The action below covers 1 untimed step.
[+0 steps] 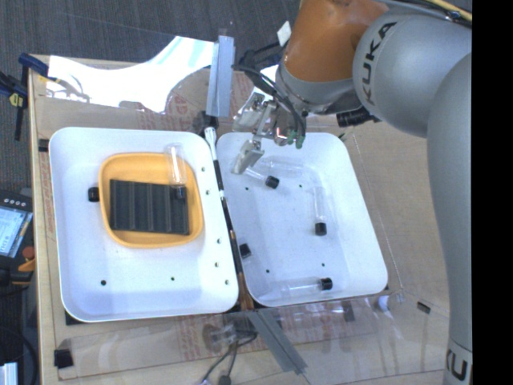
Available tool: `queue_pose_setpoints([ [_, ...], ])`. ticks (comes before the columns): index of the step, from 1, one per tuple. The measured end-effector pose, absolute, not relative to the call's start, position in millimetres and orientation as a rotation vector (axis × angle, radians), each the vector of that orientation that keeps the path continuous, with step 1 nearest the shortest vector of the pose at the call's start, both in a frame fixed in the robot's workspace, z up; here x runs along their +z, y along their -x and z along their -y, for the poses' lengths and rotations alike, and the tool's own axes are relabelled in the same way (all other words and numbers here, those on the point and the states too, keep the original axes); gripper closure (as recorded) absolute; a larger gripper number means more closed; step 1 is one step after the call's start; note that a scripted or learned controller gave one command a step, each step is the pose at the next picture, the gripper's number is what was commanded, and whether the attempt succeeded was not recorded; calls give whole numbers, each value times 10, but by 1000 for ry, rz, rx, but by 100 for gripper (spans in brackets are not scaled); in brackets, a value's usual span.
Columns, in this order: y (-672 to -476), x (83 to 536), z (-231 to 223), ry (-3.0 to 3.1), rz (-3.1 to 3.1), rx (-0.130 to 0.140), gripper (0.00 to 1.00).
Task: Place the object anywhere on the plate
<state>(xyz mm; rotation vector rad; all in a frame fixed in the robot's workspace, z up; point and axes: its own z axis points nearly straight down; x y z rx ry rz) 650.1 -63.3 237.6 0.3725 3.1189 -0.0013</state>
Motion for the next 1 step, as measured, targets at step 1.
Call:
queue_pose_setpoints([
  [1, -6501, 2491, 667, -416, -3111, -2, 0],
])
